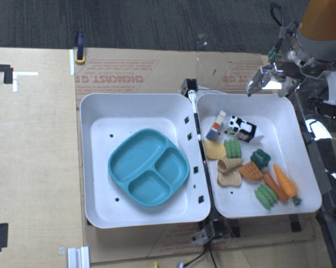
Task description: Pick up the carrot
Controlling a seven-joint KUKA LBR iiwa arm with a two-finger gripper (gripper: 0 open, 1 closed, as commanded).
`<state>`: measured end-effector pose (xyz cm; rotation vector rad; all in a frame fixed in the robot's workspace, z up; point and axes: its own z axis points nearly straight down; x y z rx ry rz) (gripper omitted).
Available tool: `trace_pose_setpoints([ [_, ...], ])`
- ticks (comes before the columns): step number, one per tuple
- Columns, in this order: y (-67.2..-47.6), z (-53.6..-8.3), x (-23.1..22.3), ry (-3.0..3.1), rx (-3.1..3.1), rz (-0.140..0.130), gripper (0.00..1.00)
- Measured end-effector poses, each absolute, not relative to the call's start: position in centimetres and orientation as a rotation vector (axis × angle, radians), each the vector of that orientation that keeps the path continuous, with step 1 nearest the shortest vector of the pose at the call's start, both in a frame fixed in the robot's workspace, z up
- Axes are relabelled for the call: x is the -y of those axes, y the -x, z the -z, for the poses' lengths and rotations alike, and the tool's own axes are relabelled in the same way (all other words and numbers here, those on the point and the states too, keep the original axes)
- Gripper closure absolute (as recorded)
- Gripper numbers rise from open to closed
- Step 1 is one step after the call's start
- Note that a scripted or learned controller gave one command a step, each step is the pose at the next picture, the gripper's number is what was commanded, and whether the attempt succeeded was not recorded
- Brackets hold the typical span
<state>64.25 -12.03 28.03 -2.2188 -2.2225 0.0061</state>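
Orange carrot [285, 181]: lies in right bin [302, 141], lower right corner.
Pincer [266, 80]: above bin's far rim, well apart; released, grasping nothing.

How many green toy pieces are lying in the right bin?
3: a ribbed light green piece near the middle, a dark green piece right of it, and a light green piece near the front edge. Others may be hidden in the pile.

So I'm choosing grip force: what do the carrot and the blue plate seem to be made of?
The carrot looks like molded plastic toy food: uniform orange, smooth with a slight sheen, though rubber can't be ruled out. The blue plate looks like hard plastic with a matte finish: even teal colour and rounded molded dividers forming three compartments.
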Motion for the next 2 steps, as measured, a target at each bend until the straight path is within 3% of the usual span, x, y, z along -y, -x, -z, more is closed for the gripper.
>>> trace_pose_setpoints([
  [1, -58.5, -23.7, 18.1, 2.14, 2.301, -0.006, 0.0],
  [2, -51.1, -12.1, 22.0, 2.087, 2.345, -0.002, 0.0],
])
